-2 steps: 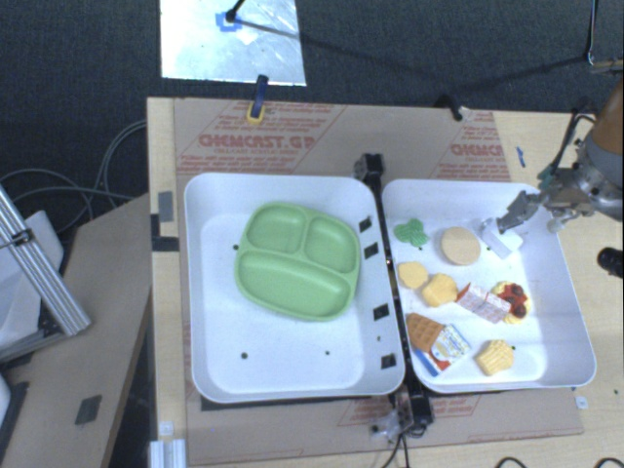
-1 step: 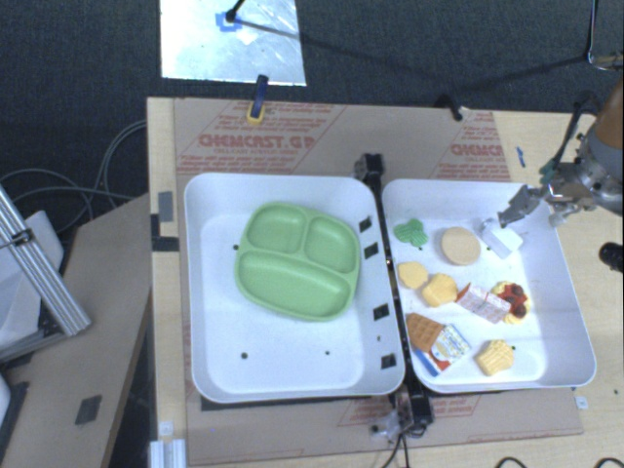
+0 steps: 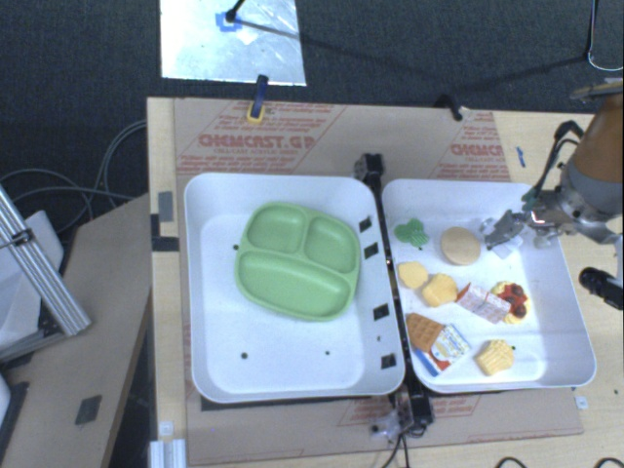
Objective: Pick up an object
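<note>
The right bin [image 3: 558,331] holds several toy food pieces: a green broccoli [image 3: 411,231], a round beige bun [image 3: 461,246], two yellow lumps [image 3: 429,283], a red and white packet [image 3: 484,303], a red and yellow piece [image 3: 513,297], a brown cracker [image 3: 421,329], a blue and white packet [image 3: 448,346] and a yellow waffle piece [image 3: 495,357]. My gripper [image 3: 525,233] hangs over the bin's far right part, just right of the bun. It is open, with nothing between its fingers.
In the left bin [image 3: 222,359] lies a green divided plate [image 3: 297,259]. A black divider [image 3: 382,261] runs between the bins. Cardboard lies under both bins. A metal frame [image 3: 39,271] stands at the left edge.
</note>
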Controlling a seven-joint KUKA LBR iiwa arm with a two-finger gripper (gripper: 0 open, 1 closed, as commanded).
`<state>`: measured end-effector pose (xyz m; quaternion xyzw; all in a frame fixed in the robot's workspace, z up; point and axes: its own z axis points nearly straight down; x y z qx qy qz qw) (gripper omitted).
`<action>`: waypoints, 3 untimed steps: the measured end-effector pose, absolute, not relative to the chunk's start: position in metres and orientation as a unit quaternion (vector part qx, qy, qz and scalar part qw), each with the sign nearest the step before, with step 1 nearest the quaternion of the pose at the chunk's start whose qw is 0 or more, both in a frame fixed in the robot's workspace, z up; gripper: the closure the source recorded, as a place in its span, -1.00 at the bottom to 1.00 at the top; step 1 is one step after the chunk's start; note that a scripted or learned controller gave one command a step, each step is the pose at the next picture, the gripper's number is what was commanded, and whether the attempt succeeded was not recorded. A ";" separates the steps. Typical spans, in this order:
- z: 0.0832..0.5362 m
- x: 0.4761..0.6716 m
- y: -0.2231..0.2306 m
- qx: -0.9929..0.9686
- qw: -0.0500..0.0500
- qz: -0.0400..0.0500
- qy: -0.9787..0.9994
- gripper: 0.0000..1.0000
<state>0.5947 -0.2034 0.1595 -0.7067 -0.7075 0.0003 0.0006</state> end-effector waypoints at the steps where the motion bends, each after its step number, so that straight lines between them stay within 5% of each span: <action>1: 0.118 0.594 -0.200 -0.706 0.001 0.000 -0.708 -1.00; 2: 0.083 0.595 -0.200 -0.707 0.000 0.000 -0.708 -1.00; 3: 0.096 0.596 -0.200 -0.706 -0.002 -0.001 -0.708 1.00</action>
